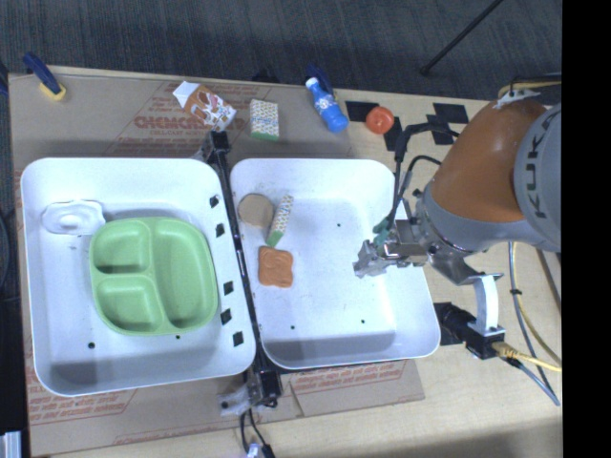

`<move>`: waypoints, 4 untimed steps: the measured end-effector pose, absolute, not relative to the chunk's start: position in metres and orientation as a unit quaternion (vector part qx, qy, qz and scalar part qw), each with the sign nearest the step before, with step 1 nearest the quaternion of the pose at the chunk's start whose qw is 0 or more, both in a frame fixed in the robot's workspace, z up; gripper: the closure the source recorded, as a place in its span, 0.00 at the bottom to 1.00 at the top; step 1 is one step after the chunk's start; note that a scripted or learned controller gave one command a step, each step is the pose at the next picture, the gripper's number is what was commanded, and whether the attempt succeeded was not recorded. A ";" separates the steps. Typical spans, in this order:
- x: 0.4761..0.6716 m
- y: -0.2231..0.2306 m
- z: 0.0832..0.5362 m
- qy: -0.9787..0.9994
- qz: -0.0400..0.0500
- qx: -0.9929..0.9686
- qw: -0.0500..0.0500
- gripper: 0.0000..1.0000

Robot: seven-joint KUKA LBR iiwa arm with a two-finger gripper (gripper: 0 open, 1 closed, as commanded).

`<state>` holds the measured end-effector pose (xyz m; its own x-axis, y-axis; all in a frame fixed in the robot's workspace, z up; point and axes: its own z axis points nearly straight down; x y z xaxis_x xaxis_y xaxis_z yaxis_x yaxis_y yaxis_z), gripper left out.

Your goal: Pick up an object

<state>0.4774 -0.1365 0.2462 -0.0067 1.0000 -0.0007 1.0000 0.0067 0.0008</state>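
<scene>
Looming largest and highest over the bench, the grey arm [487, 184] with its orange band reaches in from the right, and its gripper [370, 259] hangs over the right half of the right bin [382, 337], above bare white floor. Whether its fingers are spread or closed I cannot tell at this size and angle; nothing shows between them.

Candidates for picking lie well apart from the gripper, along that bin's left side: an orange-brown piece [277, 267], and just above it a round tan piece [254, 208] with a speckled stick [281, 218] leaning beside it, close to or touching it. A green divided plate [153, 273] fills much of the left bin [57, 351], with a clear lid [69, 218] at its upper left corner.

My judgement is that the step in hand is the approach. To do it well, travel left across the bin before descending, and choose the orange-brown piece, since it sits alone with bare floor around it. Come straight down with one finger on each side, well off the bin wall, and close only once both fingers reach below its top edge
</scene>
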 end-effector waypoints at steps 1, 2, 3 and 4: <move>0.503 -0.132 0.234 0.710 -0.001 0.704 0.000 1.00; 0.503 -0.132 0.234 0.710 -0.001 0.704 0.000 0.00; 0.475 -0.101 0.091 0.710 -0.001 0.705 -0.003 0.00; 0.476 -0.102 0.101 0.712 -0.001 0.703 -0.003 1.00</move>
